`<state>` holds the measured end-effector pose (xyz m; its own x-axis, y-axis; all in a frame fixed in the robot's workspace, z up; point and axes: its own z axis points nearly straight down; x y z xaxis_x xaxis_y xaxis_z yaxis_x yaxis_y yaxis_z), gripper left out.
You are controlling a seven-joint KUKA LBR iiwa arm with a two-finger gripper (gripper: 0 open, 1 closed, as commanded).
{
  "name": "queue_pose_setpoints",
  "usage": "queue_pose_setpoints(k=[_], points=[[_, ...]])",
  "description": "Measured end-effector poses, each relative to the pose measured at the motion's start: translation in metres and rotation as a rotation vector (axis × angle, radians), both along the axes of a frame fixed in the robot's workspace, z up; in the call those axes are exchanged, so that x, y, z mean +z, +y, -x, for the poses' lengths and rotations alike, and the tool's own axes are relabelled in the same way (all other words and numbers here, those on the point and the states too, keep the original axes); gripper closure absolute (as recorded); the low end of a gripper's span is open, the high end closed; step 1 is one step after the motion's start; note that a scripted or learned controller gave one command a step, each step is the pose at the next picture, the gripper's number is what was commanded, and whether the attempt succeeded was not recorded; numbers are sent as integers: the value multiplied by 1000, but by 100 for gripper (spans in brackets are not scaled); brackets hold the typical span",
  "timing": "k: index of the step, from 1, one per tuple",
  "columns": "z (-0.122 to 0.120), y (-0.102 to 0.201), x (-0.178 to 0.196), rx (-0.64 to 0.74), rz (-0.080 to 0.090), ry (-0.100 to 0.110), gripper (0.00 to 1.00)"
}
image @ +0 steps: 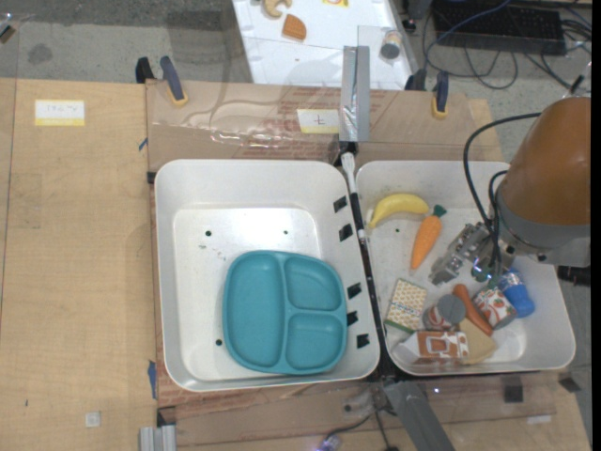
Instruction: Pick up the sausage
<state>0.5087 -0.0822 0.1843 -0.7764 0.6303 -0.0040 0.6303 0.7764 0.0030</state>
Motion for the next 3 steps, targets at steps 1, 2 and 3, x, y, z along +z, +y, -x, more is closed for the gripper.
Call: queue_pose_setpoints(k=[1,2,3], points=[[0,0,0,-1,0,0,0],[-11,-50,-89,-2,0,1,0],[-18,-100,-91,-304,1,-3,0]])
